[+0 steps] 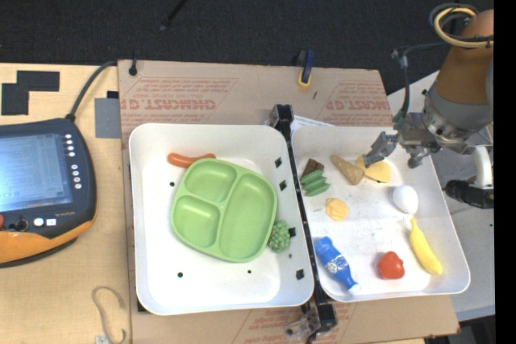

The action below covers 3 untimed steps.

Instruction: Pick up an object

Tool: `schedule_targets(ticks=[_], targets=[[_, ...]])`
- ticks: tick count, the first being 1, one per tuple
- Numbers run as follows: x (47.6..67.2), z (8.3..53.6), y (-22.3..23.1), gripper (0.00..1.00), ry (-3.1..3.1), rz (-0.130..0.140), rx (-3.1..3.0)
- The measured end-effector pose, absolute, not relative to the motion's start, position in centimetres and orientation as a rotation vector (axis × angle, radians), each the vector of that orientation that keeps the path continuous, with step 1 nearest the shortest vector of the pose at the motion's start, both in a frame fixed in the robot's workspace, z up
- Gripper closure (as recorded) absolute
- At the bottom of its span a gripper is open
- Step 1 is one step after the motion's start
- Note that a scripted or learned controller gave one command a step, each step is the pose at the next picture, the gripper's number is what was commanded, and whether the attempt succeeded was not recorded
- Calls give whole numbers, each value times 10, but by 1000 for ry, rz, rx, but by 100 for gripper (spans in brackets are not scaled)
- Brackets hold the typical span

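My gripper (398, 152) hangs over the far right part of the right bin (451, 279), open, with nothing between its fingers. One finger (379, 147) sits just above a yellow piece (379, 172) and beside a tan wedge (348, 168). Below it lie a white egg (404, 197), a banana (425, 248), a red pepper (390, 265), a blue packet (333, 262), an orange-yellow piece (337, 209) and green beans (314, 184) with a brown item (313, 168).
The left bin (153, 270) holds a green divided plate (223, 208), an orange carrot (190, 159) and a green bunch (280, 236). A teach pendant (40, 185) lies on the bench at the left. A divider (294, 197) separates the bins.
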State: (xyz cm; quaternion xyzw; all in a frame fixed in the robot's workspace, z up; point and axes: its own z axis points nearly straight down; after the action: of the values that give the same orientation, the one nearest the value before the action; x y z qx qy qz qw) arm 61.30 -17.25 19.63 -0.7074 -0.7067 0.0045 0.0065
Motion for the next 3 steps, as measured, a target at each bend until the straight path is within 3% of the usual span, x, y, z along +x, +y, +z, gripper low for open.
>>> schedule_targets(ticks=[1,3], targets=[[616,205,-173,0,-2222,1,-2220],[617,89,-170,0,-2221,4,-2216]])
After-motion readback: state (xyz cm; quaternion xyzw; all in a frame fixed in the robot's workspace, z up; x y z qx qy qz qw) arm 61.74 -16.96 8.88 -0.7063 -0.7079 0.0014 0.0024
